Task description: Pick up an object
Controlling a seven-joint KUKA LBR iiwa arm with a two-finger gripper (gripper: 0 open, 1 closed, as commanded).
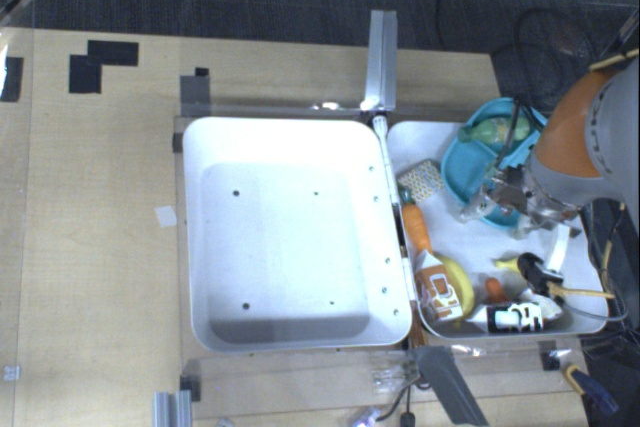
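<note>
I have the end effector [497, 202] low in the right bin [590, 320], against the blue bowl [472, 165]; its grip I cannot tell. Ahead of it, toward the divider, lie an orange marker [414, 229] and a yellow piece [455, 283], crowded together, so any grasp looks tight.

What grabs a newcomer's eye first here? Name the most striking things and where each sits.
The grey arm with its orange band reaches in from the right, its claw low over the right bin. That bin is crowded: a blue bowl at the back, an orange carrot-like piece along its left wall. The left bin is a broad white expanse.
</note>
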